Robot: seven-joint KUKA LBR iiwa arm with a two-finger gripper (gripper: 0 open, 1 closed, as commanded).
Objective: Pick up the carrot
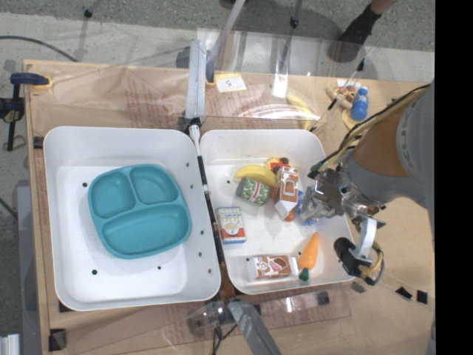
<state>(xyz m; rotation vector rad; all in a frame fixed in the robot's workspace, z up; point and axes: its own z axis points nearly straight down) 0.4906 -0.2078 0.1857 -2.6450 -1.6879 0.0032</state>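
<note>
Plywood surface (111, 95) carries two white bins; the left bin (55, 198) holds a teal tray (139, 209). Carrot (310, 251) lies in the right bin (222, 146) near its front right corner, beside a carton (272, 267). Gripper (314, 211) hovers just above the carrot, holding nothing; its opening cannot be judged, so approach appears incomplete.

The two-finger gripper (316, 207) hangs in the right white bin (222, 170). Just below it lies the orange carrot (310, 251), with a flat snack box (271, 267) to the carrot's left. Left of the gripper, touching one another, sit a small carton (287, 191), a green can (253, 191) and a yellow banana (255, 172). Far left, the teal divided plate (140, 209) lies in the left white bin (74, 143).
</note>
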